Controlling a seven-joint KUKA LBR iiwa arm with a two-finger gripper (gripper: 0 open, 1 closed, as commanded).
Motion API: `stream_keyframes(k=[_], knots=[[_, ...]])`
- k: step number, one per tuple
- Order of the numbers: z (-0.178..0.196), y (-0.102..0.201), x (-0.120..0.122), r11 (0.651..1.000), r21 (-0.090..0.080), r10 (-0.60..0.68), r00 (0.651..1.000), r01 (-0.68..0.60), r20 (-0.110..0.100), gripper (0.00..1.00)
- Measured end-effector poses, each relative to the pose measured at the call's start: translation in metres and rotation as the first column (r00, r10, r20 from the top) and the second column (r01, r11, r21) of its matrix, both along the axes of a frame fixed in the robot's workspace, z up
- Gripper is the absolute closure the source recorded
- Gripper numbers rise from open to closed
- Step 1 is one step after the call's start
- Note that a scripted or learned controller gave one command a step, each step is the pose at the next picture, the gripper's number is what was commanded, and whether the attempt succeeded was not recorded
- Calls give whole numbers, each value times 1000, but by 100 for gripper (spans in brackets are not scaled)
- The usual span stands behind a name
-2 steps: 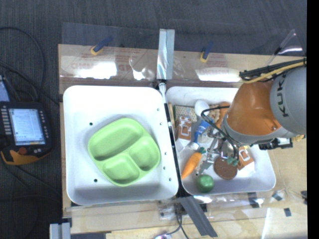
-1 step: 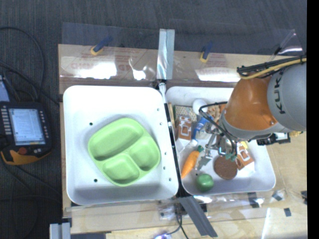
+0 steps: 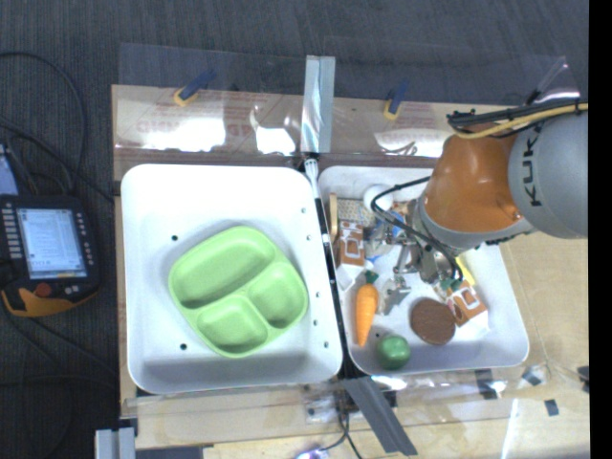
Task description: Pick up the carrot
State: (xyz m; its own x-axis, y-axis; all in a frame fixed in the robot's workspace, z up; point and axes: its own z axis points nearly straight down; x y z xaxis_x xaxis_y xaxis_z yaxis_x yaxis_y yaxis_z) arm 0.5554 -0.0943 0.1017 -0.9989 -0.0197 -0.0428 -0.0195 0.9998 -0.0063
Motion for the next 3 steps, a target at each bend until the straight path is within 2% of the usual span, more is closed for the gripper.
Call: stream_keyframes(k=[1,2,3], knots=[[1,-11,-35,973,-17,231,973,-231,10,0],[1,-29,-46,954,-23,299,954,-299,3,0],[0,-11,-43,946,-22,323,946,-323,-2,0]])
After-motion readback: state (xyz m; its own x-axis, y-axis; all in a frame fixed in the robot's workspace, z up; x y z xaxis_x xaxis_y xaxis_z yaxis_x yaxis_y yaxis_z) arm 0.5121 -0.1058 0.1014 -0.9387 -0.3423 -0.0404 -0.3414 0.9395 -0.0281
